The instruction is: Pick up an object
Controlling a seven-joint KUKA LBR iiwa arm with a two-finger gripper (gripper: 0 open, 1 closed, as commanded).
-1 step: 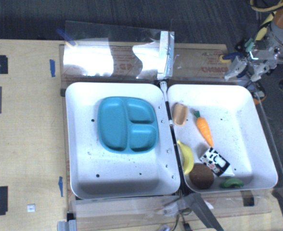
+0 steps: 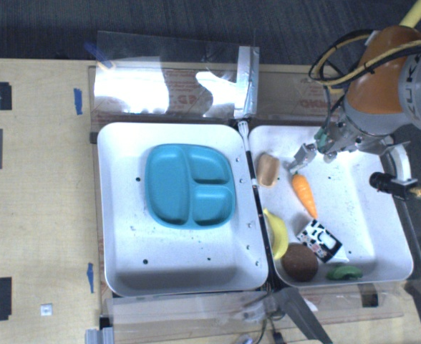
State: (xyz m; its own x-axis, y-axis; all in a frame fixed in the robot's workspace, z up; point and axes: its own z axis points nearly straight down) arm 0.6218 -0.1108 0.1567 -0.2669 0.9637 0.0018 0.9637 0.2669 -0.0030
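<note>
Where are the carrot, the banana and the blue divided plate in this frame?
carrot (image 2: 304, 194): camera view, right bin, middle of its orange body.
banana (image 2: 276, 233): camera view, right bin by the divider, middle of the yellow curve.
blue divided plate (image 2: 169, 185): camera view, left bin, floor of its large left compartment.

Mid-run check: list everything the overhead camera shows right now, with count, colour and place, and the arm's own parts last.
Shallow plastic bins: 2, white, side by side; left bin, right bin.
Divided plastic plate: 1, blue, centre of left bin.
Bread-like piece: 1, tan, right bin, upper left.
Toy carrot: 1, orange, right bin, below the gripper.
Toy banana: 1, yellow, along right bin's left wall.
Round object: 1, brown, right bin, bottom left.
Patterned small object: 1, black and white, beside the brown one.
Flat small object: 1, green, right bin's bottom edge.
Gripper: 1, grey, over right bin's upper part, above the carrot.
Arm: 1, grey with orange band, upper right.
</note>
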